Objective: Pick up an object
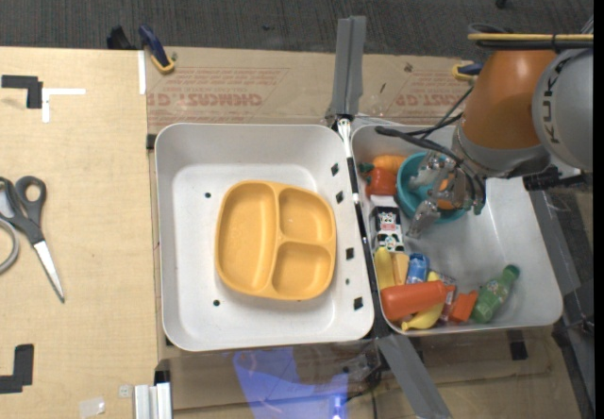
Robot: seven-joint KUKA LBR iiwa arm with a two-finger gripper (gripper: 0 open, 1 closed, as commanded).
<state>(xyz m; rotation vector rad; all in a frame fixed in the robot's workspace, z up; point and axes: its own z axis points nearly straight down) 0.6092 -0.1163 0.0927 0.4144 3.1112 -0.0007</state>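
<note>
Right, I've got the pincer (436, 202) hanging over the teal bowl (412, 183) at approx 12 o'clock in the right bin (528, 247); can't tell if it's apart or together. I'd drop straight onto the bowl rim, clear of the orange toy (382, 174) at its 9. Cardboard (236, 92) on the worktop reads mirrored; arm (552, 106) shows "KU".

Two white bins (179, 219); the left holds a yellow-orange divided plate (276, 240); the right holds a teal bowl (415, 183), an orange-red carrot-like toy (412, 296), a green bottle (495, 293), a yellow piece (387, 266), a small blue item (417, 268) and a black-and-white patterned carton (387, 228); the arm (528, 106) is grey with an orange band; grey-handled scissors (33, 228) lie on the tan bench (75, 313).
</note>
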